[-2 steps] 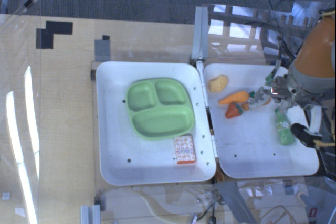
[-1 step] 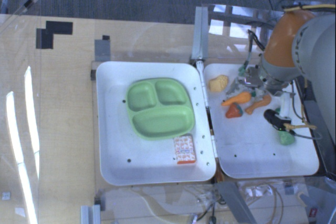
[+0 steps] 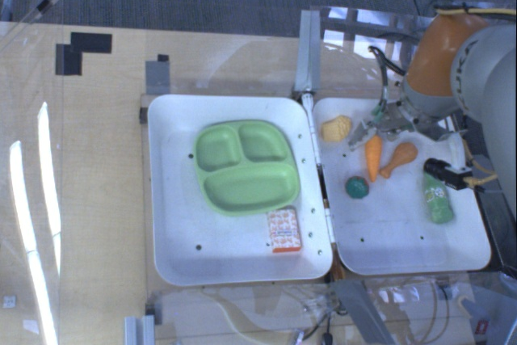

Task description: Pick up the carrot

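Camera view: the hand [image 3: 378, 124] is seen low over the far part of the right bin [image 3: 404, 250], just above the top end of the carrot [image 3: 372, 157].
Hand state: it cannot be told whether the hand is open or closed; no carrot is seen gripped in it.
Carrot: it lies flat on the bin floor, pointing away from the hand, probably ready to be taken from above.
Near things: a drumstick toy [image 3: 398, 159] lies just beside the carrot and may be touched by mistake; a yellow lump [image 3: 337, 128] and a teal ball [image 3: 357, 187] are near.
Further things: a green bottle [image 3: 439, 202] lies apart, to the right.
Left bin [image 3: 174, 254]: a green tray [image 3: 245, 167] and a small packet [image 3: 283, 229] are kept there, out of the way.
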